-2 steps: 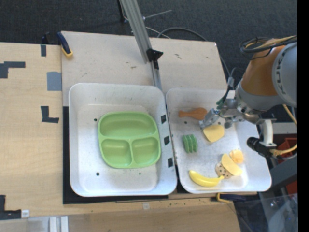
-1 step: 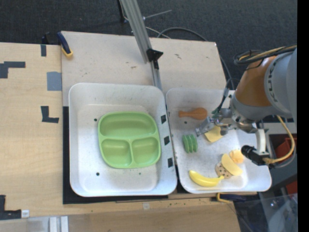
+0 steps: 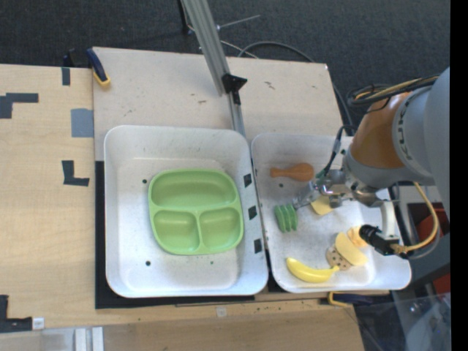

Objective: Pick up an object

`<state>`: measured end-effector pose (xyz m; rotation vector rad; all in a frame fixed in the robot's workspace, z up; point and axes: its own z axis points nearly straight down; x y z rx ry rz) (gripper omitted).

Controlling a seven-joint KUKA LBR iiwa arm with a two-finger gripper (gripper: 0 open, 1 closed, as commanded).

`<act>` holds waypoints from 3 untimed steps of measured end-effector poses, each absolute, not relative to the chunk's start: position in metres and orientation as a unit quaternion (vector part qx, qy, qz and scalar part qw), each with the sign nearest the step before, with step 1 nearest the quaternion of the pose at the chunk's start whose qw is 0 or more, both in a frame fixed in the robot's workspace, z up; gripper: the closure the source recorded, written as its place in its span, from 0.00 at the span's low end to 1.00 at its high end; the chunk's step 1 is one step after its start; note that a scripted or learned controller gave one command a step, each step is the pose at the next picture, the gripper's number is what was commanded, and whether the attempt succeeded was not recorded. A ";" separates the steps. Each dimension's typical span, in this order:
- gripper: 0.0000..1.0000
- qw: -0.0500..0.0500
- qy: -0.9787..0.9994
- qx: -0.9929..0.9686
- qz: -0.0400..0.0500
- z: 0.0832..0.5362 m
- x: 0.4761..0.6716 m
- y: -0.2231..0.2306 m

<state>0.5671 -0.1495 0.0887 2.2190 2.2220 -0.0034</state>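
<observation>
Jaws unreadable, gripper [image 3: 313, 194] hovers low in right bin [image 3: 267, 218], yellow block [image 3: 321, 207] at its four o'clock, apparently mid-approach; next, closing squarely.

1. I am looking at a robotics lab test cell: a grey industrial arm [image 3: 409, 134] with an orange band reaches over a plywood tabletop [image 3: 168, 93].
2. Two shallow white bins [image 3: 117, 196] sit side by side, holding toy items such as a plastic banana [image 3: 311, 271] and a green divided tray [image 3: 195, 210].
3. Tape patches [image 3: 82, 123] mark the boards; a metal rail [image 3: 208, 35] rises at the back.
4. Loose cables [image 3: 420, 225] trail beside the arm, above dark carpet [image 3: 73, 13].
</observation>
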 end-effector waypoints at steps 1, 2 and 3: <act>1.00 0.002 0.708 0.706 0.001 0.101 0.569 -0.149; 1.00 0.002 0.708 0.706 0.001 0.158 0.579 -0.150; 1.00 0.002 0.708 0.706 0.001 0.211 0.580 -0.149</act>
